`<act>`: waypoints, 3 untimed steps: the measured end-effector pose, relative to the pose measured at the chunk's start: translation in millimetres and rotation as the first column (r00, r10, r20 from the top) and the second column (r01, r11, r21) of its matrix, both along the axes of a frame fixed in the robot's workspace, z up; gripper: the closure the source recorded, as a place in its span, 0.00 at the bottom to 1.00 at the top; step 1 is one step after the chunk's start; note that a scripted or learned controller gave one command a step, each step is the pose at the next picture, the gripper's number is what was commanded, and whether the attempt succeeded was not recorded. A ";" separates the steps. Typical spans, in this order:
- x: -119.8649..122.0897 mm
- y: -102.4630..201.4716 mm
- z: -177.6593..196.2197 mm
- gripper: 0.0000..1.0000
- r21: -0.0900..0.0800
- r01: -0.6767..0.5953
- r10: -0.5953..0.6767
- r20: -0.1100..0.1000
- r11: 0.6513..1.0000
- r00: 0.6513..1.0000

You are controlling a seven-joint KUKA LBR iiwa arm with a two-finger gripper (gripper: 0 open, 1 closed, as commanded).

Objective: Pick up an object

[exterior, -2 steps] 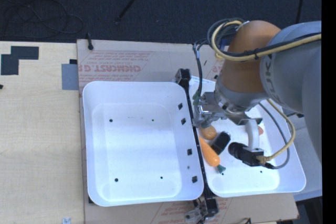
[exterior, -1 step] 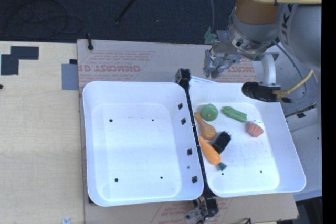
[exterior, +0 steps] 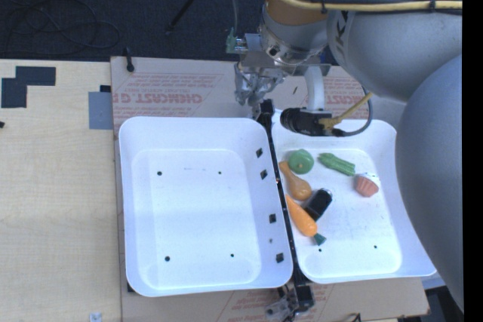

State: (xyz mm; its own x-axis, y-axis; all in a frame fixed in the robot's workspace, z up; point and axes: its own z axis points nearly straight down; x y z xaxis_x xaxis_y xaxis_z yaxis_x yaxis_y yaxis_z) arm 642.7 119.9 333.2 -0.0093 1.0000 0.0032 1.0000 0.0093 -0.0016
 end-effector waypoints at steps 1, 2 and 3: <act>-7.8 64.9 10.6 1.00 -0.001 0.002 -0.002 0.000 1.000 1.000; 1.3 127.0 40.0 1.00 -0.001 0.003 -0.003 0.002 1.000 1.000; 0.6 124.7 38.1 0.00 -0.005 0.004 -0.004 -0.002 1.000 1.000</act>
